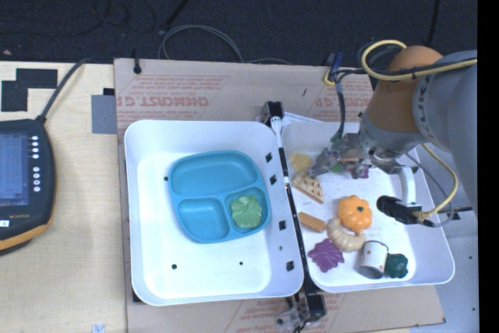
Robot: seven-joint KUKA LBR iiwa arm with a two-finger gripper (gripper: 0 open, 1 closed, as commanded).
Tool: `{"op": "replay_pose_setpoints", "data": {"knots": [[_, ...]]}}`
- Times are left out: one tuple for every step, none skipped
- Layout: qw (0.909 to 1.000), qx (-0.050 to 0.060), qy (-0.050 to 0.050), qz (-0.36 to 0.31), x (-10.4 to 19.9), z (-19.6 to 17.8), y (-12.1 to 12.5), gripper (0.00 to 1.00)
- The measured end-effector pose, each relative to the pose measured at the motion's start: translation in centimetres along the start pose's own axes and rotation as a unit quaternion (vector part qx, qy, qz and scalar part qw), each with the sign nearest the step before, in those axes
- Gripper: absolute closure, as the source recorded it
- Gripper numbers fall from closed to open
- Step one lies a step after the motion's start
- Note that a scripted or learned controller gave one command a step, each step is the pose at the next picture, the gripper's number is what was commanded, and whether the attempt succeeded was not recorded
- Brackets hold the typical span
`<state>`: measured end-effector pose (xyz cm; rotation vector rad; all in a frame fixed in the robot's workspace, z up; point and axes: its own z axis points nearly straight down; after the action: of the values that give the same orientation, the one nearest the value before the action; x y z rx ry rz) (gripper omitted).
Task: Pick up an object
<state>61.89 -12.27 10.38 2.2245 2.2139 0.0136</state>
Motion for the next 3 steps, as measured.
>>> {"op": "replay_pose_setpoints", "data": {"knots": [[1.0,-0.002,-0.002,-0.001,-3.7,1.0,-5.0,0.0],[1.0,-0.003,-0.004,0.0,-2.1,1.0,-8.7,0.0],[1.0,-0.003,-0.001,0.001,-2.0,-0.1,-8.5,1.0]]}}
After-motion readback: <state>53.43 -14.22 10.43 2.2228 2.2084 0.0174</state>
